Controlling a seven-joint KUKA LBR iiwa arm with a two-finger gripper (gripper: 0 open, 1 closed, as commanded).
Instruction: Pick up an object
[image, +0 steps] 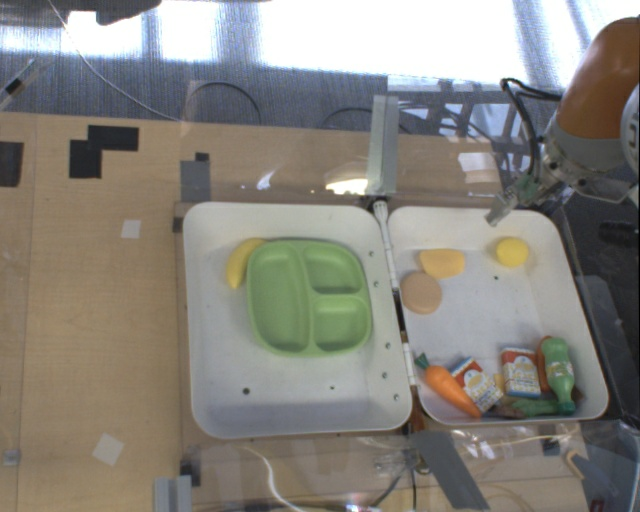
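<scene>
Worktop (90, 300) looks like pale wood laminate, pretty matt. Both white bins (230, 400) are smooth plastic with a soft sheen. The green divided plate (305, 298) is matt plastic, and the carrot (447, 388) and green bottle (557, 368) look like glossy toy plastic. Arm's orange band (598, 80) is smooth and shiny.

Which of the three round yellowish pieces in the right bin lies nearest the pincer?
The small bright yellow ball, just below the pincer; the orange-yellow piece and the tan disc lie further left.
</scene>
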